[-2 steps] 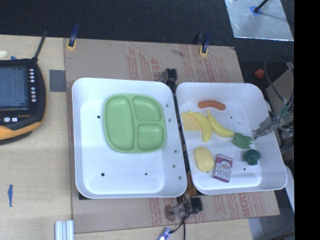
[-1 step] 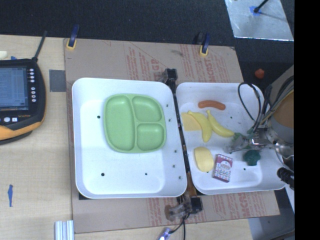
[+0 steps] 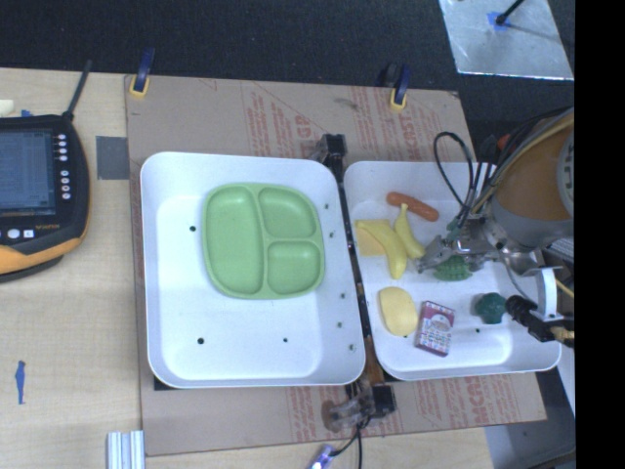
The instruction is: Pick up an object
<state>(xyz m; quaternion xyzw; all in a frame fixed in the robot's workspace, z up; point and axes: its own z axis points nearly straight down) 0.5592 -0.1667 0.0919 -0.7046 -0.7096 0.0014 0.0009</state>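
On my far left I see the teach pendant (image 3: 34, 193) lying on the bench, well clear of the work. Next comes the left bin (image 3: 176, 350), which holds a green divided plate (image 3: 262, 239) and nothing I would send the arm after. Moving right, the right bin (image 3: 386, 360) carries the candidates: a yellow banana (image 3: 391, 242) near its left wall, an orange carrot-like piece (image 3: 412, 204) above it, a pale yellow lemon (image 3: 396, 311) lower down, a small pink packet (image 3: 435, 327) just beside the lemon, and a dark green round item (image 3: 490, 307) further right.

The gripper (image 3: 447, 258) is down inside this bin, just right of the banana, at a dark green leafy-looking piece (image 3: 453, 270). I cannot tell from this angle whether it is spread or pinched, nor whether anything sits between its tips.

As I judge it, the task is not yet done: every object I can make out rests on the bin floor, none raised. What is left is a confirmed grasp and a lift clear of the bin.
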